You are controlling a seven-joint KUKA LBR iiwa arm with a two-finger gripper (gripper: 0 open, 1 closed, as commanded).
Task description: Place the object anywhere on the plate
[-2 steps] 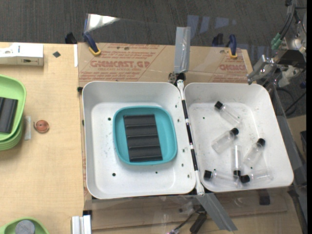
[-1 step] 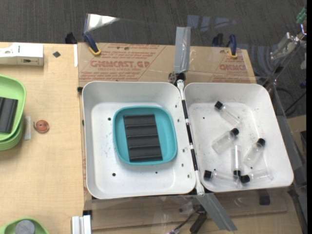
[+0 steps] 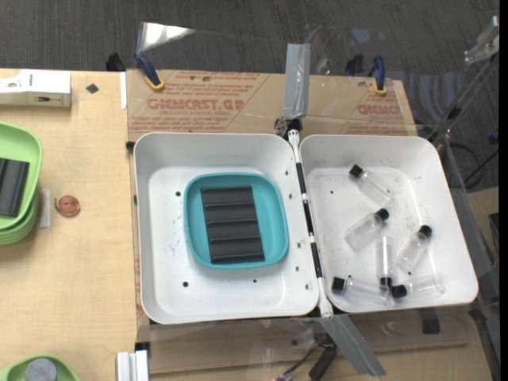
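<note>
A teal plate (image 3: 197, 213) with rounded corners lies in the left white bin (image 3: 159, 276). A dark ribbed insert (image 3: 232, 223) sits in its middle. In the right white bin (image 3: 452, 213) lie several clear plastic vials with black caps. One vial (image 3: 365, 179) is at the bin's upper middle, another vial (image 3: 367, 228) is near the centre, and a third vial (image 3: 384, 262) stands lower down. More vials cluster along the bin's lower right.
Brown cardboard (image 3: 238, 101) lies behind both bins, held by yellow clamps. A green tray (image 3: 24, 145) sits at the far left on the wooden bench, with a small round red object (image 3: 68, 205) beside it. A white box (image 3: 36, 88) rests at the upper left.
</note>
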